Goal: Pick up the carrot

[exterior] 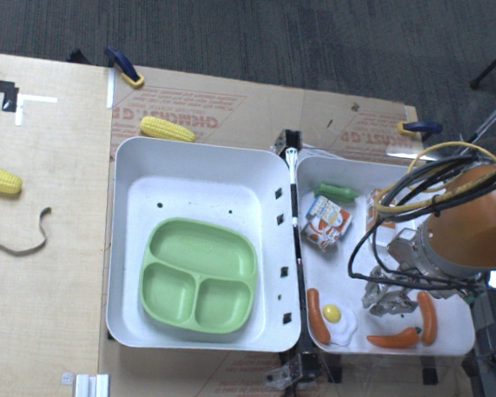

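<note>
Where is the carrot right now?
The carrot lies at the near edge of the right bin, just below the gripper, between the fried egg and a sausage.

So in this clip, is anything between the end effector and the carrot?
No. In the camera view the end effector hangs just above the carrot, with bare white bin floor between them.

Robot test bench in a lab or workshop

Left of the gripper (386, 301), two white bins (123, 225) sit on cardboard sheeting (239, 114) pinned by spring clamps (125, 66) to a plywood bench (28, 303); toy food such as plastic corn (167, 129) lies about, cables (425, 167) loop above the gripper, and grey carpet (248, 19) lies beyond.
</note>
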You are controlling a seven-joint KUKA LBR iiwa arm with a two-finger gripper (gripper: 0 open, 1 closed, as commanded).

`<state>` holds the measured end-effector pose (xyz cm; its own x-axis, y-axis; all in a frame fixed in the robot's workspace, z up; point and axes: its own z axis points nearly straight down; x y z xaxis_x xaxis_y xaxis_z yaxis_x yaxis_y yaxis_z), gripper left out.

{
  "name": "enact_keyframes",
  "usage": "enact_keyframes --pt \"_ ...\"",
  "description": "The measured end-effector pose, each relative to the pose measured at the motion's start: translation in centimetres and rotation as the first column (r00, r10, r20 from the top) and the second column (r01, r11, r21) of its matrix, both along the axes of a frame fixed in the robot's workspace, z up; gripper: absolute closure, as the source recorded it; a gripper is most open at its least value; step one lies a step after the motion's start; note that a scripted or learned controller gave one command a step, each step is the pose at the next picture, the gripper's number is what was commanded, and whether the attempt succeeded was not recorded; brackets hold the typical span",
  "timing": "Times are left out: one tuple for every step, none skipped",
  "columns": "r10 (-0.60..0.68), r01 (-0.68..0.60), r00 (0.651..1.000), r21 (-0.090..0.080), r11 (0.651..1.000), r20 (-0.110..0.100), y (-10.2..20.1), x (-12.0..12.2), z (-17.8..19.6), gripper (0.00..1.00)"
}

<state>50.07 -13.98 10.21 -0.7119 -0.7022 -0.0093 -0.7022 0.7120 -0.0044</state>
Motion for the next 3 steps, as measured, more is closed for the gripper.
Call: enact_keyframes --pt "-0.081 0.081 0.997 -0.001 0.997 -0.003 5.3 6.6 12.1 1.00" --pt "-0.170 0.170 0.985 -0.002 0.985 -0.005 4.4 1.2 -1.0 1.00" --pt "0.163 -0.163 0.987 -0.003 0.987 -0.003 -8.1 2.3 -0.9 1.00"
